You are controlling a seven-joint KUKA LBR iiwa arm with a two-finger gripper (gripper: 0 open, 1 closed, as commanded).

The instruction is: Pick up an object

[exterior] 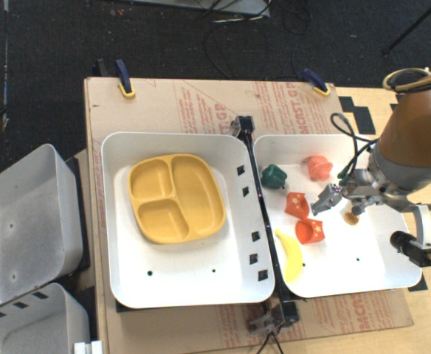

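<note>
The right bin (pixel 363 271) holds several small toy foods. A dark green piece (pixel 274 175) lies at its upper left and a salmon-pink piece (pixel 319 167) at its upper middle. Two red pieces sit near the middle, one (pixel 297 205) above the other (pixel 311 231). A yellow banana (pixel 291 255) lies along the bin's left wall. My gripper (pixel 333 199) hangs low over the bin's middle, just right of the upper red piece and below the pink one. A small brown item (pixel 352 217) shows close beside the gripper.
The left bin (pixel 119 198) bears a yellow divided plate (pixel 177 198). A black divider (pixel 258 205) runs between the bins. The arm's orange band (pixel 418 116) looms over the right bin's far right. Grey plastic tubs (pixel 23 227) stand left of the bench.
</note>
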